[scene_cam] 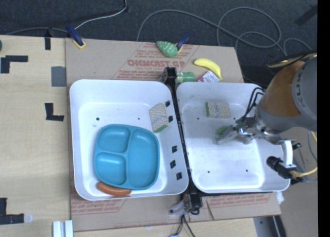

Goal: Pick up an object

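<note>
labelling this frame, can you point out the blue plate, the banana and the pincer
blue plate (127,157), camera view, the ridge between its compartments
banana (208,66), camera view, middle of its curved body
pincer (225,135), camera view, midway between its fingertips

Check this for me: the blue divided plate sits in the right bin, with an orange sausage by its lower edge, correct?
Not quite. The camera view shows the blue divided plate in the left bin, not the right one. The orange sausage does lie by its lower edge.

Arm (289,99) reaching in, hand (227,134) lowered
</note>
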